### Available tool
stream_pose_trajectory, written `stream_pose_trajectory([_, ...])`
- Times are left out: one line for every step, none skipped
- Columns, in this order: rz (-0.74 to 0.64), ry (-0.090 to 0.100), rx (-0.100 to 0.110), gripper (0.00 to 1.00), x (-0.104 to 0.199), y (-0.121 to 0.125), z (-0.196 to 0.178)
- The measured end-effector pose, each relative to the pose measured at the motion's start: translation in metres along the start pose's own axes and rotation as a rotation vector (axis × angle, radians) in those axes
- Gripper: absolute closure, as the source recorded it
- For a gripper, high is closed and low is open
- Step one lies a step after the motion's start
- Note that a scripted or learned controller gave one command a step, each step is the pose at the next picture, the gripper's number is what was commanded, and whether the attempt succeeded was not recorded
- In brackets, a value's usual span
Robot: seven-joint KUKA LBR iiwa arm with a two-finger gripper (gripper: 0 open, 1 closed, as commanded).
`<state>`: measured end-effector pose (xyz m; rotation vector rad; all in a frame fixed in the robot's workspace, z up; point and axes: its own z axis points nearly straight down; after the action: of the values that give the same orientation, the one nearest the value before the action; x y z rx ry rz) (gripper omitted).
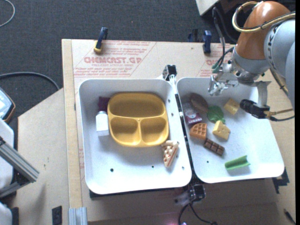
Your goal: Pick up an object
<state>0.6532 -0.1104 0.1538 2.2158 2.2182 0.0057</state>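
Right bin (262, 139) contents: waffle (198, 131), chocolate bar (213, 147), two cheese pieces (221, 131) (230, 107), green leaf (216, 113), green stalk (237, 163), brown item (198, 101), packet (191, 113). All lying loose, none lifted.

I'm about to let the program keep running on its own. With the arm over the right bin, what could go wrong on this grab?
1. The claw is above the crowded part of the right bin; the brown piece, green piece and yellow cube lie close together, so it may nudge or clip a neighbour instead of taking one cleanly.
2. The waffle and chocolate bar are flat and could slip out.
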Motion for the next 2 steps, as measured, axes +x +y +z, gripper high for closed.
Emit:
stream_pose_trajectory([-0.001,0.001,-0.001,1.00,0.010,0.000,-0.054])
stream_pose_trajectory([0.000,0.001,0.001,1.00,0.010,0.001,-0.073])
